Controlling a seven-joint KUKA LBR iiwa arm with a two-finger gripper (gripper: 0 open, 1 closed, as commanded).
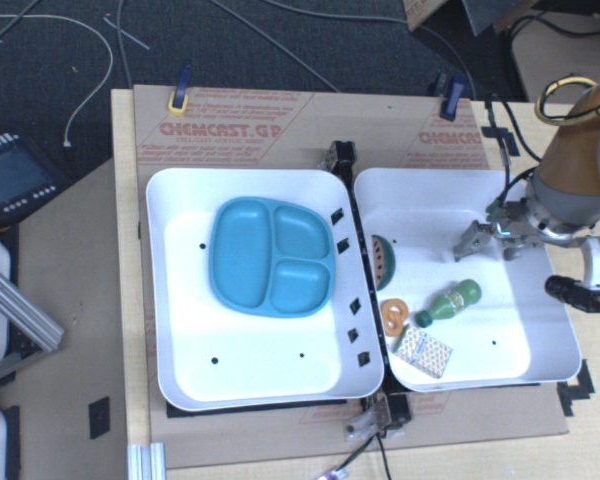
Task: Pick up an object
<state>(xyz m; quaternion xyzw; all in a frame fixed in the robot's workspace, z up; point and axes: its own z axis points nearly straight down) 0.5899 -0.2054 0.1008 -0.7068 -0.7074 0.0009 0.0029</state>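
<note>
The pincer (pixel 490 240) is hanging open and empty over the right bin (pixel 540 363), far from the green bottle (pixel 448 304), orange ring (pixel 394 315) and patterned packet (pixel 423 352). A glossy blue divided plate (pixel 272 257) is filling the left bin (pixel 180 368).

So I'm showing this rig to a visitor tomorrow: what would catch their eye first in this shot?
The blue divided plate in the left bin, bold against the white. Next, the arm's orange band at the right edge, with the end effector over the right bin. Then the small clutter at that bin's near left: a green bottle, a pretzel and a patterned packet.
</note>
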